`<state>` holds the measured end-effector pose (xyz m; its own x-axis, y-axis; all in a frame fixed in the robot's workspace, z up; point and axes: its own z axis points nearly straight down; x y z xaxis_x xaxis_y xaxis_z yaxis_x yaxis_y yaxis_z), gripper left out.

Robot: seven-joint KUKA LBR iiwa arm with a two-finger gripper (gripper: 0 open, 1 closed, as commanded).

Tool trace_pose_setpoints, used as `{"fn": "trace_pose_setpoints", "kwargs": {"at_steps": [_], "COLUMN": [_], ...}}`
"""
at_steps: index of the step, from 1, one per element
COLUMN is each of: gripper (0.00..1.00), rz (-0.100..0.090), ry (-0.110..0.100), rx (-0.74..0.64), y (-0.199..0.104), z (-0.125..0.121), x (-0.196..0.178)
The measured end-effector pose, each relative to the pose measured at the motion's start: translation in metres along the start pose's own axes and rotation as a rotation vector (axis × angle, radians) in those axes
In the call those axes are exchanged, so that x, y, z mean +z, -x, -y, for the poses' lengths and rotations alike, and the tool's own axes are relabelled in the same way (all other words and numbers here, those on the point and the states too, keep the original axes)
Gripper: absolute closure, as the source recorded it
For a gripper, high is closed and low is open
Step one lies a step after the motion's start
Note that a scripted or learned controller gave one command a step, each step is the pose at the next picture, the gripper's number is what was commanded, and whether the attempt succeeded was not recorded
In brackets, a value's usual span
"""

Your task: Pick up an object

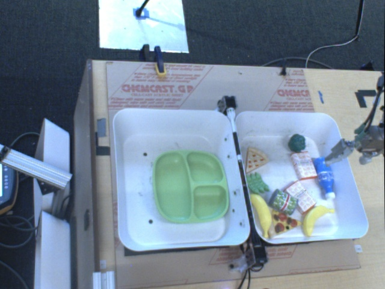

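**Arm at the right bin's rim, objects lying in the bin**

The light wooden bench (pixel 180 80) carries two shallow white plastic bins side by side, touching along a central seam.

Left white bin (pixel 135 137): holds one pale green plastic tray with three compartments (pixel 191 186), lying flat near the middle, slightly toward the seam.

Right white bin (pixel 346 161): holds all the small objects, mostly in its nearer half.

The grey robot arm reaches in at the right edge of the view; its gripper (pixel 343 150) sits over the right bin's far-right rim, just above the blue bottle. Too small and blurred here: cannot tell whether it is wide or narrow. Nothing visible between its fingers.

Objects in the right bin, larger first:
- blue plastic bottle with white cap (pixel 324 177), lying near the right wall, cap toward the viewer.
- yellow toy banana (pixel 261 215), by the seam at the near side.
- second yellow banana (pixel 315 217), near the front right corner.
- red-and-white carton (pixel 304 165), just left of the bottle.
- second small red-and-white carton (pixel 301 196), nearer the front.
- triangular toy pizza slice (pixel 255 159), close to the seam.
- small round tin with green label (pixel 283 202), touching the second carton.
- green leafy toy vegetable (pixel 258 183), below the pizza slice.
- dark green round ball (pixel 296 142), toward the far side.
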<state>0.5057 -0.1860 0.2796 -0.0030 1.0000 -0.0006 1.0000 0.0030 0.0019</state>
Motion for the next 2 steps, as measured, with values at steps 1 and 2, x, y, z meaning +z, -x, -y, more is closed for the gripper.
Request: {"fn": "trace_pose_setpoints", "kwargs": {"at_steps": [1,2], "gripper": [0.00,0.00], "rz": [-0.001,0.003], "ry": [-0.002,0.011], "rx": [0.002,0.000], "y": [0.012,0.020], "z": [-0.021,-0.067], "x": [0.110,0.186]}}
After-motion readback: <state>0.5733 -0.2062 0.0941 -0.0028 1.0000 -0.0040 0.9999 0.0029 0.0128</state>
